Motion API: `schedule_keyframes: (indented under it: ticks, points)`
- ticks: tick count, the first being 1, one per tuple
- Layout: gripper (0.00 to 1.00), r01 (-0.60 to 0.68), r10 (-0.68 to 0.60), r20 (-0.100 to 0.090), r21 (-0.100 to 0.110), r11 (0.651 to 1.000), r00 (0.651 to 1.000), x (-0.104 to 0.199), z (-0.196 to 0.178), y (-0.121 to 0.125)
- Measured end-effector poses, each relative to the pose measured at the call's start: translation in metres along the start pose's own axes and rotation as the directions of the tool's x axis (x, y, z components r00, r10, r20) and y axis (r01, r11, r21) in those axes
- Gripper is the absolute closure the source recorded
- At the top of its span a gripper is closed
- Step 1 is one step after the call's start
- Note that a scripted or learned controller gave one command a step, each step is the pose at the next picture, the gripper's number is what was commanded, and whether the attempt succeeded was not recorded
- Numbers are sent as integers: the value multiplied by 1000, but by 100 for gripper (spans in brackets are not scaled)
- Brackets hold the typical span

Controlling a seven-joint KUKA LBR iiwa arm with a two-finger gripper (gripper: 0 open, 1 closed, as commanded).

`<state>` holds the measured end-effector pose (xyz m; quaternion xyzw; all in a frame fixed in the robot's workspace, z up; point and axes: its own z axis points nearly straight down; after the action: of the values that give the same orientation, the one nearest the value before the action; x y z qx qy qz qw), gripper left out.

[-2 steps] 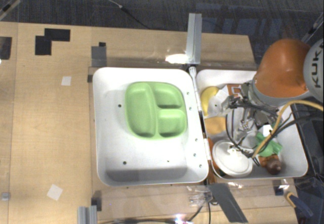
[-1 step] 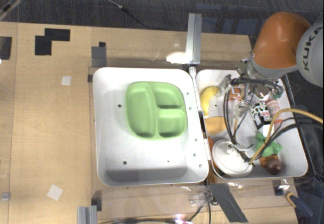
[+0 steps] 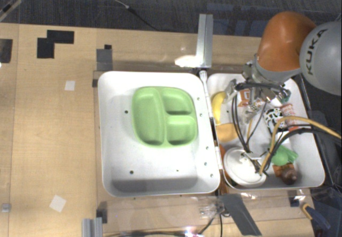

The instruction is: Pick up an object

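The right bin (image 3: 316, 179) holds several small objects. A yellow banana-like piece (image 3: 217, 106) lies by its left wall, with a yellow-orange lump (image 3: 225, 132) just below it. A white round dish (image 3: 241, 168) sits at the front left. A green piece (image 3: 285, 155) and a brown one (image 3: 288, 175) lie at the front right. A black-and-white patterned item (image 3: 274, 116) sits in the middle right. My gripper (image 3: 255, 100) hangs over the back middle of this bin, under the orange wrist band (image 3: 282, 38), half hidden by cables.
The left bin (image 3: 120, 180) holds a green divided tray (image 3: 163, 115). A metal post (image 3: 204, 43) stands behind the wall between the bins. Black and yellow cables (image 3: 267, 142) drape across the right bin. Wooden bench (image 3: 48, 139) lies to the left.
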<state>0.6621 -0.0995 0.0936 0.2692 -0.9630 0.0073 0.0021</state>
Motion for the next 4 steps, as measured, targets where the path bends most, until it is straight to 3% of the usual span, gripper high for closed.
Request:
schedule_keyframes:
  ticks: [1, 2, 3, 4]
  points:
    - [0, -262, 262, 31, -3, 965, 965, 84, 1, 48]
    - [0, -38, 38, 27, -2, 999, 999, 106, -12, 40]
    - [0, -203, 203, 20, -9, 979, 979, 43, 4, -13]
    - [0, -59, 59, 16, -4, 998, 998, 13, 4, 13]
